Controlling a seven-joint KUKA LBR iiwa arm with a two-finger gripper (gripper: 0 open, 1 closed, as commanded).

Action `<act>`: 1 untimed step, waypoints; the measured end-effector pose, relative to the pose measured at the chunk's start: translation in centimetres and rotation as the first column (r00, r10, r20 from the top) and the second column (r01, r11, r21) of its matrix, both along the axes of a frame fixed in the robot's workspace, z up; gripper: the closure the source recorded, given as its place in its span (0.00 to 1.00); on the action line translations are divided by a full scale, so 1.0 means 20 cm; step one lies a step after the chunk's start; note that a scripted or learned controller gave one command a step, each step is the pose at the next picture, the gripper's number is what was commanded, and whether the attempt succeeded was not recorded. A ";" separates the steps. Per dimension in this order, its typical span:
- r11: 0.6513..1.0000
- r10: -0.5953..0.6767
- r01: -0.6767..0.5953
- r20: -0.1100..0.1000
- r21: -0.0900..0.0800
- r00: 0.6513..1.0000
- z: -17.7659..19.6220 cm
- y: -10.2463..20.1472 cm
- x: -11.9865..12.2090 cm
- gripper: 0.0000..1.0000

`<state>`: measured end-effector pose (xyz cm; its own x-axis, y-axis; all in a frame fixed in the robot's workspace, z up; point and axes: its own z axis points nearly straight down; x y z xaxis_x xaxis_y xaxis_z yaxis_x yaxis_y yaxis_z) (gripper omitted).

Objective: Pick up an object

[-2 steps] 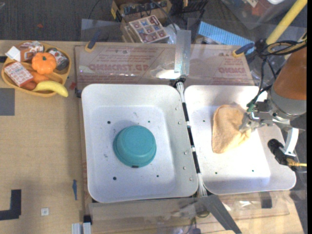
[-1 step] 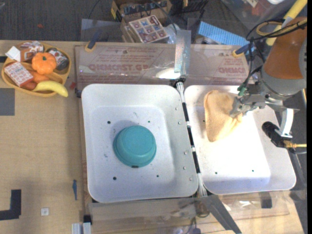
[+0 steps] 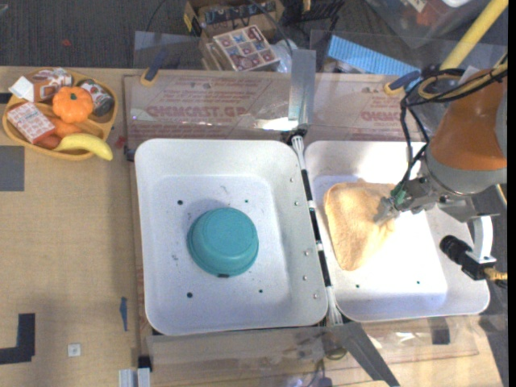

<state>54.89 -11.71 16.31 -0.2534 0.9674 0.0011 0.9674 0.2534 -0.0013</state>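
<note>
A tan cloth-like piece (image 3: 353, 222) lies in the right white bin (image 3: 419, 293), spread over its left half. My gripper (image 3: 393, 204) reaches in from the right and sits low at the cloth's upper right edge, touching or almost touching it. The grey wrist and the orange band (image 3: 476, 131) above it hide the bin's right rear part. A teal bowl (image 3: 223, 241) rests upside down in the middle of the left white bin (image 3: 161, 176), well away from the gripper.
An orange dish (image 3: 24, 139) with toy food, including a banana (image 3: 85, 144) and a small pumpkin (image 3: 72, 105), stands at the bench's far left. Clear panels (image 3: 210, 107) rise behind both bins. Boxes (image 3: 238, 45) and clutter lie beyond them.
</note>
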 end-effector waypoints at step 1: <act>1.000 -0.001 0.001 0.001 0.000 1.000 0.00 0.00 0.00 0.00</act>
<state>54.92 -11.75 16.35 -0.2529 0.9675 0.0006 0.9675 0.2529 -0.0001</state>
